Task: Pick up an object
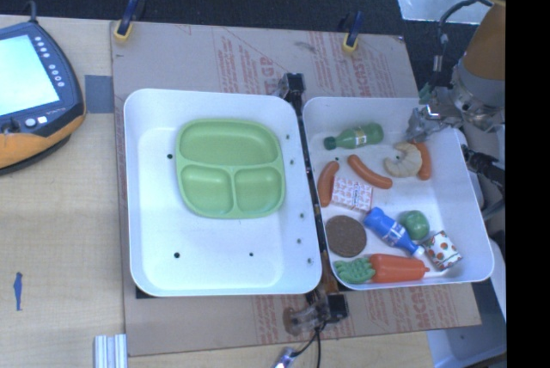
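Camera view puts two shallow white bins in front of you. The left white bin [146,211] carries a pale green three-compartment plastic plate [230,167] toward its far edge, the rest of its floor bare.

The right white bin [468,211] is the crowded one. Along its far edge you have a small green bottle with a white label [354,137] lying on its side. Near the far right corner sits a beige bitten bread-like piece [404,160] with an orange curved sausage [424,161] touching it. Mid-bin lies a second orange-red sausage [369,171], a third sausage [326,183] along the left wall, and a red-and-white patterned packet [352,194] between them. Toward the near edge: a brown round disc [345,235], a blue bottle [389,230], a green round toy [415,224], a red-spotted white cup [443,250], and an orange carrot with green leaves [382,269].

The gripper [427,119] hangs over the far right corner, just above the bread piece. Whether it is clenched or released you cannot tell.
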